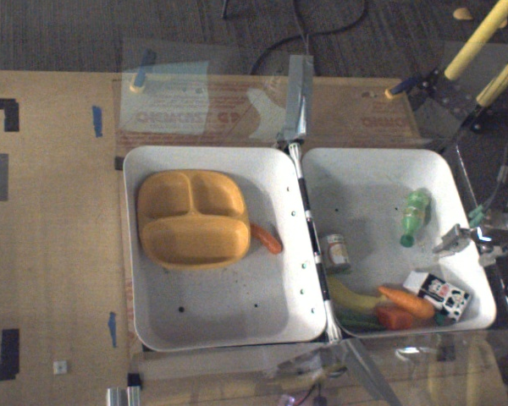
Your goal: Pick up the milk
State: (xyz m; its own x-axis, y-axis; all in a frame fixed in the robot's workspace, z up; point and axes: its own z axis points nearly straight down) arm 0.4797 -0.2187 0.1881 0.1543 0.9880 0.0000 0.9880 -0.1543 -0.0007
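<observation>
Metallic end effector (467, 237) sits at the right rim of the right bin (364, 166); whether it is open or closed cannot be told, and nothing shows in its grip. Milk carton (440, 295), white with black patches, lies in that bin's lower right corner, apart from the end effector; its print is too small to read. Beside it: carrot (406, 301), banana (356, 295), small can (334, 250), green bottle (414, 214). Left bin (220, 324) holds an orange divided tray (192, 218) and a second carrot (267, 238). Faint reversed lettering on the table (51, 227) sheet is illegible.
</observation>
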